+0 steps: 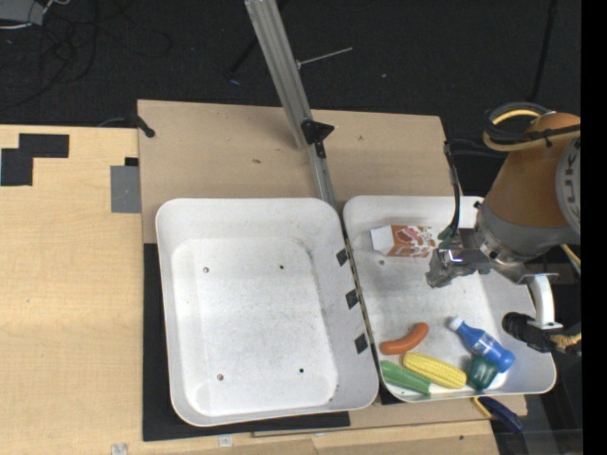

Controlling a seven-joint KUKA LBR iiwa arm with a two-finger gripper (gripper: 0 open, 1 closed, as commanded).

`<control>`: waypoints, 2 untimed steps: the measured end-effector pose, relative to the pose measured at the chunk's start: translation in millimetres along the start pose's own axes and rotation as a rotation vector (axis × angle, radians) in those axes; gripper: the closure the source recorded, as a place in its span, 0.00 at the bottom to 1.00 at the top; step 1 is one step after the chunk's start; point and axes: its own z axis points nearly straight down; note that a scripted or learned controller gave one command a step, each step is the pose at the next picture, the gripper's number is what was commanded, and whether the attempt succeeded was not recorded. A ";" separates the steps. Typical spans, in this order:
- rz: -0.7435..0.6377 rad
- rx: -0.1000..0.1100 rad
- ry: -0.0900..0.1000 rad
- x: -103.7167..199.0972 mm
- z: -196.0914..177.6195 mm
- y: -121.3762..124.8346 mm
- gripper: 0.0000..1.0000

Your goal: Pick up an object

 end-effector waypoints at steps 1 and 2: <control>-0.007 0.000 0.000 -0.9 -52.9 1.0 1.00; -0.012 0.007 0.004 61.3 -56.3 -5.2 1.00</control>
